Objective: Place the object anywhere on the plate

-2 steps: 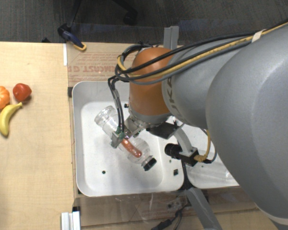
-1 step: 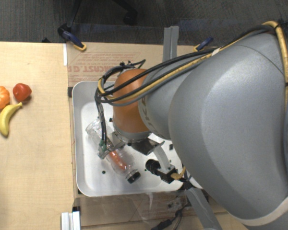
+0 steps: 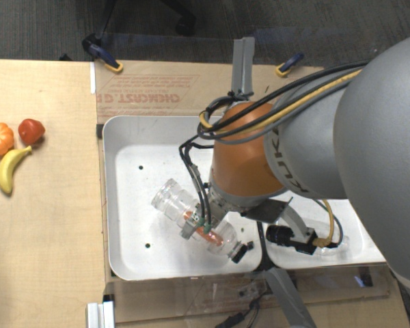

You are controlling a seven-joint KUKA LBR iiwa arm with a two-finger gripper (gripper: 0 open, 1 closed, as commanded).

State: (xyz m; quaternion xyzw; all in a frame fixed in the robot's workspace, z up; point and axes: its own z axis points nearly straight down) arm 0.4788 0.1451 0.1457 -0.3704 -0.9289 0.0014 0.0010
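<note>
Gripper [image 3: 199, 229] low in left bin [image 3: 123, 183] beside clear cup [image 3: 174, 200]; finger state indeterminable. Judged grasp step; next: secure cup, find plate.

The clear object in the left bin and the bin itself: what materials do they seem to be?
The clear object looks like transparent glossy plastic, possibly glass: the bin floor shows through it. The left bin looks like matte white plastic with a moulded rim.
</note>
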